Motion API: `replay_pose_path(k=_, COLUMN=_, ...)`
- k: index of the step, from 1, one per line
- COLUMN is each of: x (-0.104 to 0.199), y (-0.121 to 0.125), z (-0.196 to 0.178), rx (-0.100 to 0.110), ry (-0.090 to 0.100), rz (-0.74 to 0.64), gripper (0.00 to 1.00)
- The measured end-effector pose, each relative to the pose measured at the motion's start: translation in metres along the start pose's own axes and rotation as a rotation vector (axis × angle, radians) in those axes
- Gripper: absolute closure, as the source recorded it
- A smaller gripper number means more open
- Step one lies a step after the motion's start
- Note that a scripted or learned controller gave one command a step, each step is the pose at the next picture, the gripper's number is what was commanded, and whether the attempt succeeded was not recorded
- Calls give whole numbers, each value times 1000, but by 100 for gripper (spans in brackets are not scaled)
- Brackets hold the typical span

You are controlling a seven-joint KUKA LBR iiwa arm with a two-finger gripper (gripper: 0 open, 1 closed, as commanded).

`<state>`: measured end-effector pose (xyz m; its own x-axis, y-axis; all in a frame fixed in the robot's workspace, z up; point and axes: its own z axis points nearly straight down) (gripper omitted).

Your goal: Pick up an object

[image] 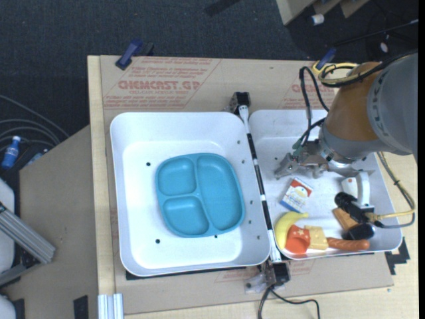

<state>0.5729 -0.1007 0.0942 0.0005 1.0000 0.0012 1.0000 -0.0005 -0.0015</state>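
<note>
White right bin (392, 198) carries your small card packet (297, 195) untouched, just below the tool (300, 165), whose prongs look spread and empty, so you've yet to begin the pickup.

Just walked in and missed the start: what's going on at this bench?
A grey arm with an orange band reaches in over the right bin, its gripper low above the bin floor, holding nothing that shows. Near it lies a small packet; toy food, including a banana, sits along the front. The left bin holds a blue divided plate.
</note>
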Motion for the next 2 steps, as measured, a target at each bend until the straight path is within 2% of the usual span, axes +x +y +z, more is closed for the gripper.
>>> replay_pose_path(k=1, x=2, y=-95, z=10, rx=2, ry=0, rz=1, gripper=0)
replay_pose_path(k=2, x=2, y=-94, z=0, rx=-2, ry=-1, rz=1, gripper=100)
